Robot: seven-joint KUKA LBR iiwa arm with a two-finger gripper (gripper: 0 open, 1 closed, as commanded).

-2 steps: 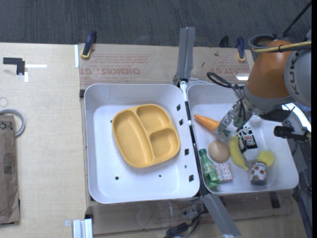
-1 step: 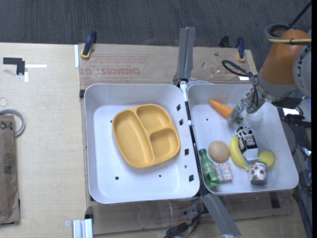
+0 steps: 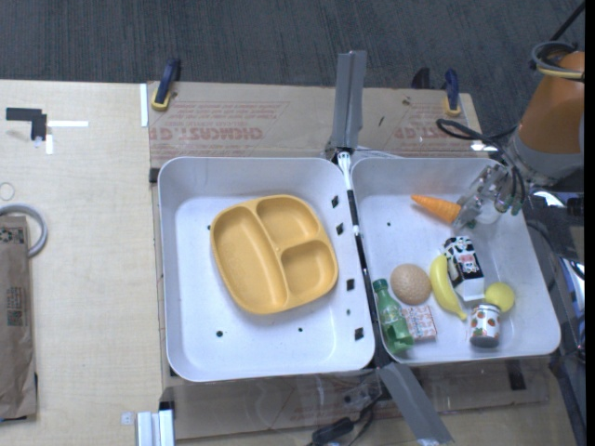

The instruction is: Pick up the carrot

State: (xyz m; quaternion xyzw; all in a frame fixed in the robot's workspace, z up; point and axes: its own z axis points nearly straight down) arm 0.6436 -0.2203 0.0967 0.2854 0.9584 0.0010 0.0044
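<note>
Carrot point(image 3: 437, 207): lies on the floor of the right bin point(image 3: 390, 189), upper middle, not lifted. Gripper point(image 3: 479, 204): at the carrot's thick right end; whether its jaws are spread or pinching cannot be told. Grasp and lift apparently remain.

Two white bins point(image 3: 177, 277), one yellow plate point(image 3: 274, 252), one carrot point(image 3: 435, 207), one banana point(image 3: 445, 289), one green bottle point(image 3: 390, 319)

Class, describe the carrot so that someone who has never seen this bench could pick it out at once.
Start at the right-hand white bin, the one crowded with small food items. Look to its far end, apart from the cluster nearer the camera, just beside the gripper. There lies the carrot: a small orange cone lying on its side, the one orange thing in that bin.
</note>
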